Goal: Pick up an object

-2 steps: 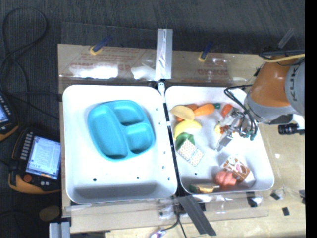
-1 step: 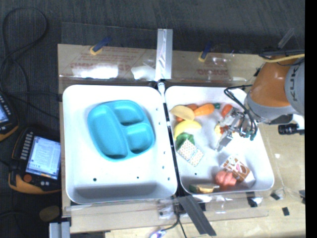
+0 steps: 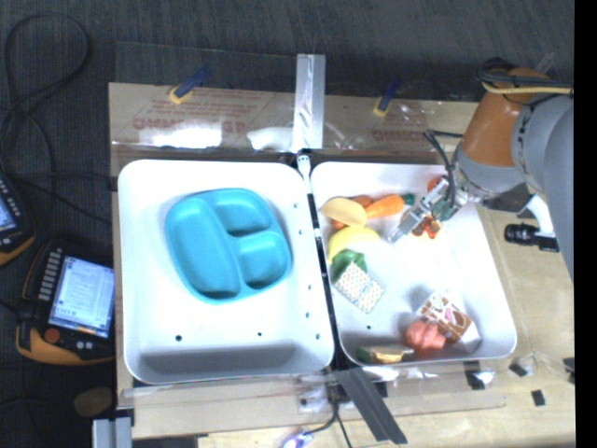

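My gripper hangs low over the back of the right bin, angled toward the lower left, with the orange-banded wrist behind it. Just left of it lies an orange carrot, and a small red item sits right beside the gripper. Further left are a pale yellow wedge, a yellow fruit and a green piece. A checkered packet lies mid-bin. Nothing shows as lifted by the gripper.
At the bin's front right sit a patterned box and a red-pink object, with a small yellow-green item by the front wall. The left bin holds a blue divided tray. Handheld devices lie off the bench at the left.
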Controlling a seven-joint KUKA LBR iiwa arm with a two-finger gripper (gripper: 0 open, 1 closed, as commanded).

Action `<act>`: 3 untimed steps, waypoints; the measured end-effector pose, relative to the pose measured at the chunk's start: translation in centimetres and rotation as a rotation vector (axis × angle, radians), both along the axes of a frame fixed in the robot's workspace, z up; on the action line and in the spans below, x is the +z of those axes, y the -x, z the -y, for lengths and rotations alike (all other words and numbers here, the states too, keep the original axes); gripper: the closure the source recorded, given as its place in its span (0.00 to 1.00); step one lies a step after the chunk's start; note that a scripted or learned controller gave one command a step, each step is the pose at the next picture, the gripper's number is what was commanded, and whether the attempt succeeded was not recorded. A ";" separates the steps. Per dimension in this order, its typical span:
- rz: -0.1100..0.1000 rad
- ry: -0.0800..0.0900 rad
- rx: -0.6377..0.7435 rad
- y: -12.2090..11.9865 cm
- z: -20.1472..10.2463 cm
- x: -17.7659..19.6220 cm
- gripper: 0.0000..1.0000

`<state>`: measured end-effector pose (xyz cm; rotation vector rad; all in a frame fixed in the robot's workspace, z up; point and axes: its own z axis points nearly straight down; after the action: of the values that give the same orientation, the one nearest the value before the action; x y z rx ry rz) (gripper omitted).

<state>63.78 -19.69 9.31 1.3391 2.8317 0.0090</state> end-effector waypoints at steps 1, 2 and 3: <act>0.014 0.014 -0.001 -0.3 0.4 1.3 1.00; 0.015 0.019 0.001 -0.4 0.4 2.3 1.00; 0.001 0.004 -0.196 2.9 -5.4 -0.2 1.00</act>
<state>60.85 -14.33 9.14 1.6081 2.6841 0.0023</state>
